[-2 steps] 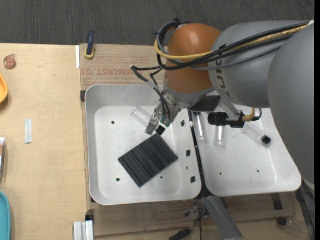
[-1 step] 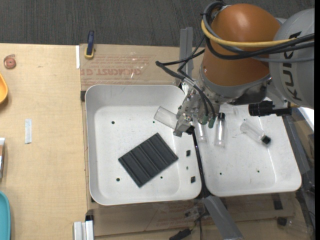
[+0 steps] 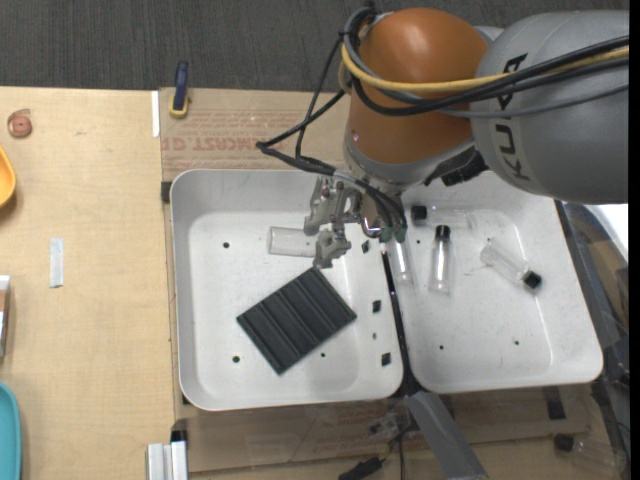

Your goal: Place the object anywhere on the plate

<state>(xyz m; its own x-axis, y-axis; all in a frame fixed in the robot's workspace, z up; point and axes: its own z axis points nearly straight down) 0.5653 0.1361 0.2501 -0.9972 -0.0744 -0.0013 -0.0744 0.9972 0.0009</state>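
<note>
One clear tube lies in the left bin just beside the gripper, apparently untouched; I cannot tell the state of the jaws. The dark ribbed plate lies below them. Risk, I think: the round tube rolls away when pinched.

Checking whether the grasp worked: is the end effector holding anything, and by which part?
Cannot be told. The end effector sits at one end of a clear tube in the left bin, above the plate.
</note>
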